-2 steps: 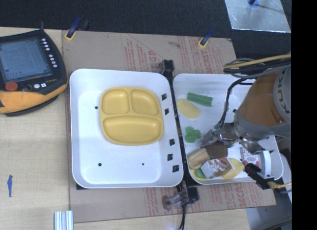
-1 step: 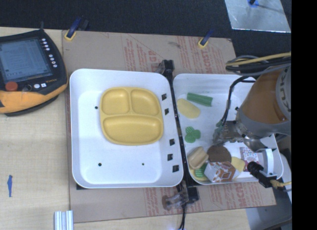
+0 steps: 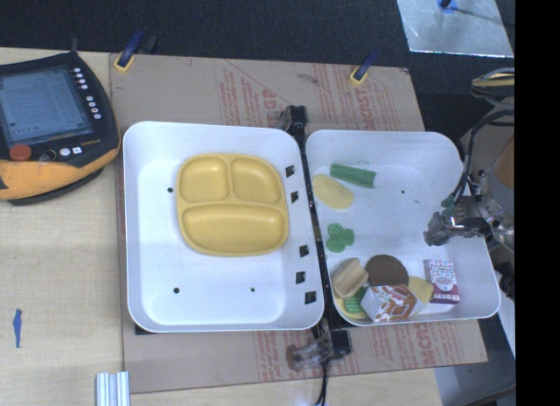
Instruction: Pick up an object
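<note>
Since the end effector [image 3: 435, 231] sits low at the right side of the right bin [image 3: 411, 146] with nothing seen between its tips, you have yet to choose and close on something. Whether it is released or clenched cannot be told from this slant, so treat it as unconfirmed.

Your candidates all lie in that right bin. The green block [image 3: 353, 174] and the pale yellow piece [image 3: 332, 191] rest near the top left, close together but with bare floor around them. The small green toy [image 3: 339, 238] sits alone beside the divider. The brown round piece [image 3: 386, 269], the tan piece [image 3: 347, 276], the carton [image 3: 391, 302] and the small red and white packet [image 3: 441, 280] crowd the near edge, several of them touching.

You would do best, I judge, to take the packet or the lone green toy: the packet is nearest, the toy has free space on all sides. Come straight down, straddle the narrow side, and avoid the crowded pile, where a neighbour may be nudged or lifted along.

The left bin [image 3: 149, 220] holds a yellow divided plate [image 3: 233, 203]. Red printing runs over the cardboard sheet [image 3: 254, 89] on the counter, and the packet and carton carry print, but none is legible. The teach pendant [image 3: 52, 120] screen is also unreadable.
</note>
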`<action>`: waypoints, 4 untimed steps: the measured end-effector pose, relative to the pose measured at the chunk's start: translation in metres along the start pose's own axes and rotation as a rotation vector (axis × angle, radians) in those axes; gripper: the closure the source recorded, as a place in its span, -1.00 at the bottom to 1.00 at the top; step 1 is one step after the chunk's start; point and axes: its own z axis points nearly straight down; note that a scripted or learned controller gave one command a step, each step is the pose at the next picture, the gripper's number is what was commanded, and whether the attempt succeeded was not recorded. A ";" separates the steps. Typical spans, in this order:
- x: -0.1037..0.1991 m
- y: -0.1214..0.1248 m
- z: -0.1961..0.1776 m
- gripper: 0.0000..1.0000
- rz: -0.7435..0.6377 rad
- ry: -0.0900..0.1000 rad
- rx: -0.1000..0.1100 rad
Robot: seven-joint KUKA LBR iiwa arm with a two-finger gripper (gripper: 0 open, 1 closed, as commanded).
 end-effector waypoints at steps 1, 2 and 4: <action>-0.020 0.009 -0.084 1.00 -0.004 0.000 -0.001; -0.049 0.002 -0.195 1.00 -0.005 -0.003 -0.007; 0.125 0.001 -0.008 1.00 -0.015 0.007 0.012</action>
